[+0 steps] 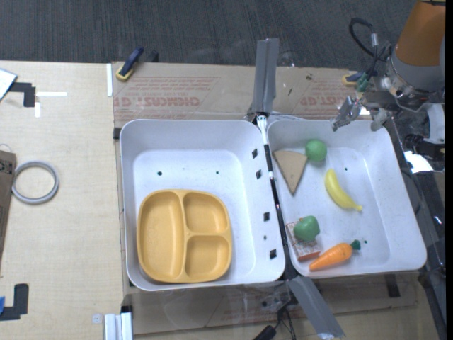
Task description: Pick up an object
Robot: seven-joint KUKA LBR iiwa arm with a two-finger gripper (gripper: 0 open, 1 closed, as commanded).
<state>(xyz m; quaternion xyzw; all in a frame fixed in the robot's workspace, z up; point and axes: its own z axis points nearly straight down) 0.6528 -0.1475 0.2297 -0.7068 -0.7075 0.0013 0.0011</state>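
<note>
Camera view shows the hand [361, 114] hanging over the far rim of the right bin [396, 257], its two fingers [345, 113] spread apart with nothing between them. Nearest to it inside that bin is a green ball [316, 149], just beside a tan wedge [290, 168]; a banana [341, 190] lies nearer the bin's middle, and at the bin's near edge a green vegetable [306, 227] sits on a small box [300, 240], with a carrot [331, 256] touching that box. The left bin [184, 142], touching the right bin along its side, carries a yellow divided plate [185, 234]. The risks, as I judge them: the ball is round and may roll off the closing fingers; it sits so near the wedge that a finger could land on the wedge instead. A descent from the present spot would strike the bin's rim, so the hand must first travel inward. The carrot and box crowd each other, inviting a double or failed grasp.
</note>
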